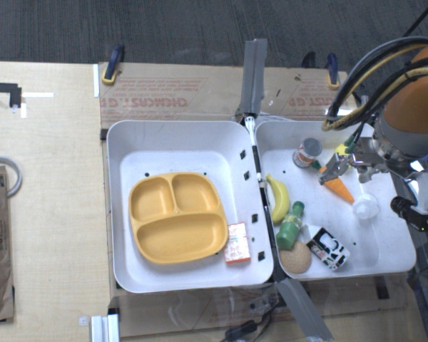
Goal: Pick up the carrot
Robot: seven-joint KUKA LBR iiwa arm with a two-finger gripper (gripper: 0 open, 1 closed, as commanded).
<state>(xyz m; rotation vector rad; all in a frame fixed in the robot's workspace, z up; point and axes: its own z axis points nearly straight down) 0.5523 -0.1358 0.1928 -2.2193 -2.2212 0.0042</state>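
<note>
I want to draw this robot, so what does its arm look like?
The arm is round and chunky, with a big orange band over grey metal. Thick black cables and a yellow one loop over it in a bundle. At its end sits a small gripper of silvery grey metal, with little green and yellow bits beside it.

Colours across the two white bins

Beside the yellow divided plate (178, 216) lies a red-and-white patterned packet (237, 244); in the bin right of the plate are a yellow banana (277, 198), a green bottle (290, 226), a tan round biscuit (295, 258), a black-and-white toy car (328, 248), an orange carrot (339, 188), a grey-topped can (307, 152) with a red band, and a clear cup (365, 208).
</note>
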